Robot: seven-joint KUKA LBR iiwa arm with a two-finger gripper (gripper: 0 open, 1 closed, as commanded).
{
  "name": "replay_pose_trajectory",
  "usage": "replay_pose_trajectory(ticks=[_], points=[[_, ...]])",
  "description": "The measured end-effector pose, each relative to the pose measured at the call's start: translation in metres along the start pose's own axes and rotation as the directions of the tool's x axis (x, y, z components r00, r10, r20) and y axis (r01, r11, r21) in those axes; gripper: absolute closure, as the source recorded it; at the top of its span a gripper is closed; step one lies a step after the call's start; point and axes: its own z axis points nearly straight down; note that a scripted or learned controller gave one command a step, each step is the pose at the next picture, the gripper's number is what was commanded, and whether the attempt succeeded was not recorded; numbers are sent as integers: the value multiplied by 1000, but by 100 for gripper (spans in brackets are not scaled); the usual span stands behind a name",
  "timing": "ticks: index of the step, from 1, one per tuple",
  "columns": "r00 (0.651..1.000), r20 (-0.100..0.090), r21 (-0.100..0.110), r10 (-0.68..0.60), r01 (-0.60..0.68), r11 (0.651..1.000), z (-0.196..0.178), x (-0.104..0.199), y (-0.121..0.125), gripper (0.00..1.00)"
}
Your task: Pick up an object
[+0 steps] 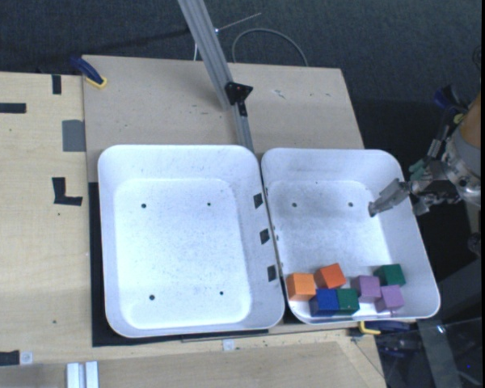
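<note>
In the camera view, the gripper (398, 194) is hovering over the right bin's (323, 168) right rim, fingers holding nothing, spread unreadable. Blocks (346, 288) are clustering at lower right; approach is under way, and a descent toward them seems next.

No legible text or labels anywhere.

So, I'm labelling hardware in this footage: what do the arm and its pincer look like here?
At the view's right edge, beside the right bin, the pincer is a slim grey metal part ending in a dark tip. Behind it sits a blocky dark-and-silver wrist with a small green spot, thin cables above it and an orange patch higher up.
</note>
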Motion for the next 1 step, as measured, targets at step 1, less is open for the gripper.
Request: replay_pose_trajectory(ticks=[1], points=[[1000,4,-10,0,0,1000,-191,-12,-6,0]])
